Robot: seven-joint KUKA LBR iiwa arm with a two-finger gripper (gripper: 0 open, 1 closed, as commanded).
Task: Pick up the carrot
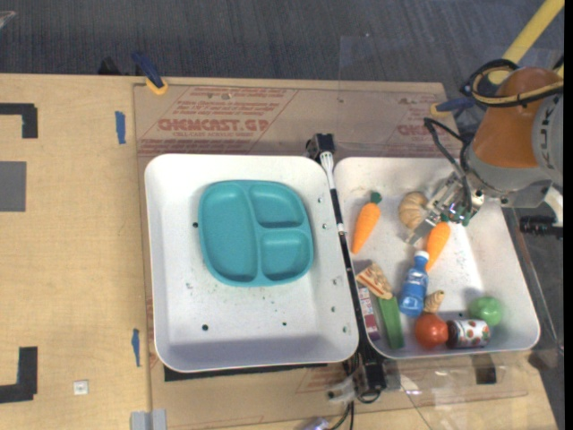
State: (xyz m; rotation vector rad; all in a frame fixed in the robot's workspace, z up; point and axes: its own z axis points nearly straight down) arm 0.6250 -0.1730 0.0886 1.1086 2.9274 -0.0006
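Right bin [524,280]: carrot [365,226] upper left, near the divider. Gripper [445,211] above a second carrot [437,243]; finger opening and grasp cannot be told. Cardboard [215,119] behind reads "CHEMCAST"; remaining print illegible.

A: You see which finishes here?
B: Glossy white plastic bins [170,267], a smooth matt teal plate [255,231], a carrot [365,225] of smooth orange plastic, and a matt cardboard-covered desk [72,240].
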